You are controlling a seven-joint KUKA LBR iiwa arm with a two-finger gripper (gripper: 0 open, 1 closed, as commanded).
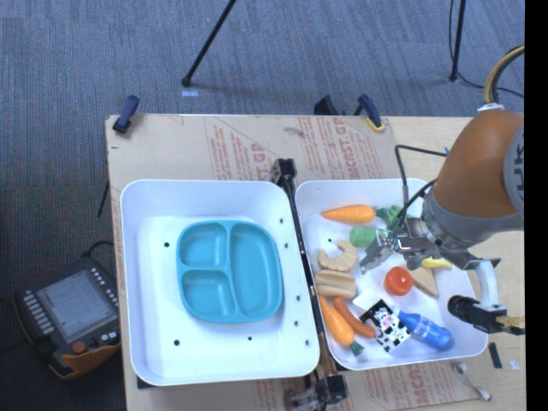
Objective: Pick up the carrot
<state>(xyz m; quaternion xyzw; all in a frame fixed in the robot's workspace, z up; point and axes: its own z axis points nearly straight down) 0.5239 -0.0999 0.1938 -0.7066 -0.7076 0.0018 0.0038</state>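
Observation:
The carrot (348,214) is orange with a green leafy end and lies crosswise near the far edge of the right bin (479,342). My gripper (375,253) hangs low over the middle of that bin, a little nearer than the carrot and to its right, just beside a green piece (363,236). Nothing shows in its grasp. The grey and orange wrist (475,178) covers the bin's right side.
Two more orange carrot-like sticks (341,320) lie at the right bin's near left. Around them are bread slices (336,282), a red tomato (398,281), a blue bottle (425,330) and a yellow piece (437,264). The left bin (141,229) holds a blue divided plate (229,271).

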